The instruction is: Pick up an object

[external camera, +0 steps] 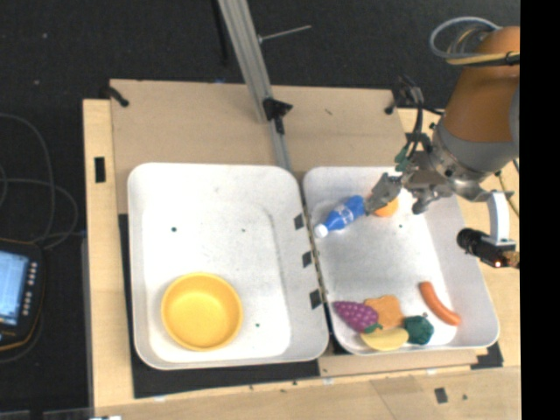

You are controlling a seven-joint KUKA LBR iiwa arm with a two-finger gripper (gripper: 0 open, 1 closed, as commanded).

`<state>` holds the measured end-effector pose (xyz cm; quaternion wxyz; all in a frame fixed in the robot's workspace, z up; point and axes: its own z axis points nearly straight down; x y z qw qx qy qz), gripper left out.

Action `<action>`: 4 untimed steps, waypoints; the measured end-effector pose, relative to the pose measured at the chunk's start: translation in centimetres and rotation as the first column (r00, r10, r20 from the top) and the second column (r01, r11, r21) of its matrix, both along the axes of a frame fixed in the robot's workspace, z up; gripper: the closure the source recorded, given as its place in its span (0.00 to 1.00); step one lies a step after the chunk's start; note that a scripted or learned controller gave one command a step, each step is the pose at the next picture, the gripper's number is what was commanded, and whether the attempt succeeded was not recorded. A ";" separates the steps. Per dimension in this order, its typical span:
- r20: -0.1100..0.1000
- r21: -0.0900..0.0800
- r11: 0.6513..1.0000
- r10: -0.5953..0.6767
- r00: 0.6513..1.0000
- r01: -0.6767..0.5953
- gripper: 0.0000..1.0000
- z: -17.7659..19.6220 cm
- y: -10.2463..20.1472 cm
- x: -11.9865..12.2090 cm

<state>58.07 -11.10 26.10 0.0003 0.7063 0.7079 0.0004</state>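
Approach step: at centre right, the gripper (401,192) hangs, fingers spread, over an orange object (386,206) (possibly touching); next, close and lift.

No readable text, labels or numbers anywhere.

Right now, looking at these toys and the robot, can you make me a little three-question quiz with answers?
1. True or false: the yellow bowl sits in the left bin.
2. Which toy lies nearest the gripper? A) blue bottle B) purple grapes C) orange sausage
3. Fill in: the purple grapes lie in the ___ bin.

Key: 1 true. 2 A. 3 right, the right bin.
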 end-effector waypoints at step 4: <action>-0.004 -0.002 1.000 -0.004 1.000 0.004 0.00 -16.2 -0.4 -0.3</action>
